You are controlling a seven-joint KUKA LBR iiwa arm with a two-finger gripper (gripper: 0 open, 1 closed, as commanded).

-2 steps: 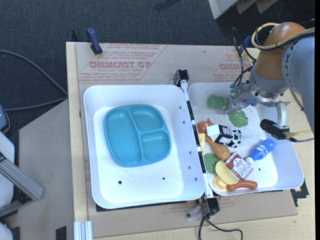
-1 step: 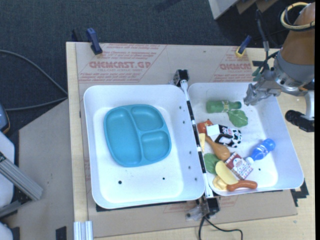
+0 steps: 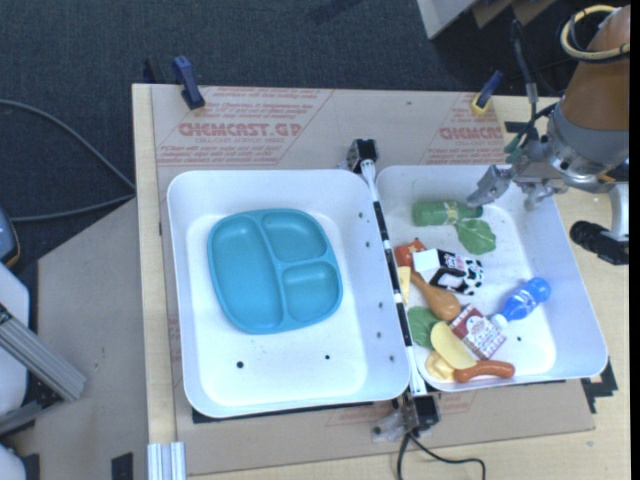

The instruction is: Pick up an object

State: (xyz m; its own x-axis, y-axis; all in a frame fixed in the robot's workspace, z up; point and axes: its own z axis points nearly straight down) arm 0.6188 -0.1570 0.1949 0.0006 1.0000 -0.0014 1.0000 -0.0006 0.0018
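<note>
At twelve o'clock of right bin [image 3: 585, 313]: gripper [image 3: 487, 190], finger state indiscernible, beside green toy [image 3: 450, 213].
Risk: toy's rounded side slips away, leaving nothing lifted.

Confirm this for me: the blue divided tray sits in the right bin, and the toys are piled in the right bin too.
Not quite. The camera view shows the blue divided tray in the left bin, not the right. The toys are indeed piled in the right bin.
</note>
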